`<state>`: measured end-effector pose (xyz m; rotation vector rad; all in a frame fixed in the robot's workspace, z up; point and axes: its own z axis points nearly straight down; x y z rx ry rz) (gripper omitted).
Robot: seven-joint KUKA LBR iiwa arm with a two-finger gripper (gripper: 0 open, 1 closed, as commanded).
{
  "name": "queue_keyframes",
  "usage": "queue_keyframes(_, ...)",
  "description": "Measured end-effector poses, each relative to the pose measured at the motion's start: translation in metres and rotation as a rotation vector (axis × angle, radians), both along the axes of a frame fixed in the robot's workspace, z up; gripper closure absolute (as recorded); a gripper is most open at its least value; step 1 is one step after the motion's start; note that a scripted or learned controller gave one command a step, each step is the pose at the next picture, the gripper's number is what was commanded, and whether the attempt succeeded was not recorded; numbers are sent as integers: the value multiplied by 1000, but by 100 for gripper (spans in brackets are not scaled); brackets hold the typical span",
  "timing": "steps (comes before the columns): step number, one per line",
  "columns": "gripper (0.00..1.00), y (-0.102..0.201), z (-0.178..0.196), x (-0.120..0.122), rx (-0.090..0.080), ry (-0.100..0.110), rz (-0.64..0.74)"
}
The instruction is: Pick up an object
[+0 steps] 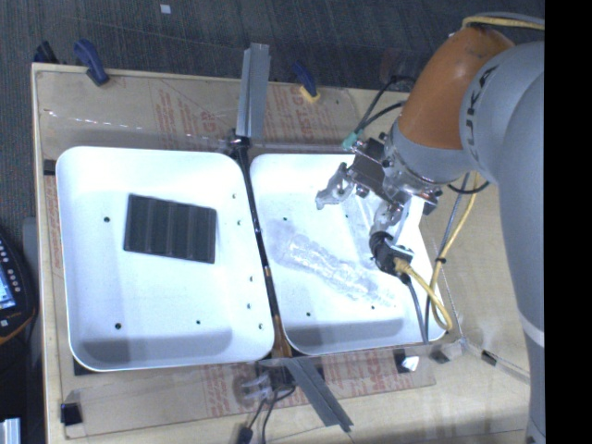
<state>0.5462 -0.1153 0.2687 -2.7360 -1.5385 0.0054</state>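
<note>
A clear, crinkled plastic item (324, 262) lies across the middle of the right bin (305, 336); it is hard to make out against the white floor. A dark grey ribbed rectangular slab (170, 228) lies flat in the left bin (83, 276). My gripper (359, 209) hangs over the upper right part of the right bin, above and to the right of the clear item. Its two silver fingers (328, 194) stand apart, open, with nothing visibly held between them.
The grey arm with its orange band (444, 91) fills the right side above the right bin. Yellow and black cables (421, 280) hang from the wrist over the bin's right wall. A metal divider bar (252, 91) and blue clamps (91, 61) sit at the back.
</note>
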Motion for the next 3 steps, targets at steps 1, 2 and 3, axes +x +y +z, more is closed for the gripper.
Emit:
queue_keyframes(1,0,-23,-15,-19,1,2,-226)
queue_keyframes(2,0,-50,-45,-37,1,3,-496)
queue_keyframes(3,0,18,-65,40,-1,4,-528)
